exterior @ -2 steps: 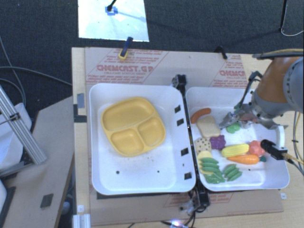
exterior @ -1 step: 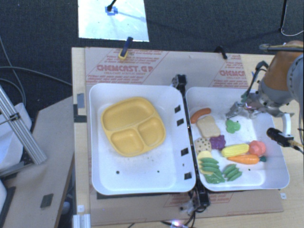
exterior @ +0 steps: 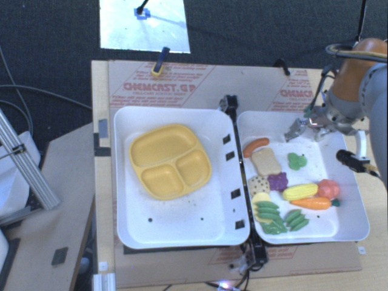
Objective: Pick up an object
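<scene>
Broccoli piece lies in the right bin, beyond the corn and carrot, closest of the toys to the gripper, which hovers just past it, toward the bin's far rim. Gripper state: cannot tell.

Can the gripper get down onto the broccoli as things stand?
Probably yes. The gripper hangs over the right bin at its far edge, and the broccoli lies just nearer the camera with bare floor round it; nothing sits over it.
</scene>
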`<state>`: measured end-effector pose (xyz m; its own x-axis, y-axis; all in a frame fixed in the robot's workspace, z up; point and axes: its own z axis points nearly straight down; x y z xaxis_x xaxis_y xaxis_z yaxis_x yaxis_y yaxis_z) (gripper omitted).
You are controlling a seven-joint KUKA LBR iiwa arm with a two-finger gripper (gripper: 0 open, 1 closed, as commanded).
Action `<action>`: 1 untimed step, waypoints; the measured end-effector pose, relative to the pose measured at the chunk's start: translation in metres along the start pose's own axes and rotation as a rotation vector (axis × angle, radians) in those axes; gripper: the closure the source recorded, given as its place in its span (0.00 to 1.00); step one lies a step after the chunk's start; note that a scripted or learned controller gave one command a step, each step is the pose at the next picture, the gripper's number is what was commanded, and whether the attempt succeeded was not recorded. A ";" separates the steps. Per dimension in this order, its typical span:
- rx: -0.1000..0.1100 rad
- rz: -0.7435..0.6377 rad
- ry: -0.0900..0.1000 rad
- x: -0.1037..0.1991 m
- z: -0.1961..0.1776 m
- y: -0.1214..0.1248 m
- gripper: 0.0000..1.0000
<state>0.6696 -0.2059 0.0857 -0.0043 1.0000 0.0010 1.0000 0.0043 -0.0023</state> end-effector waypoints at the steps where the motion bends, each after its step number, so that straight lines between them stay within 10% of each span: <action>1: 0.004 0.007 0.000 -0.002 0.002 -0.116 0.00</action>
<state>0.5532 -0.2080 0.0836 0.0028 1.0000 0.0008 1.0000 -0.0028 -0.0066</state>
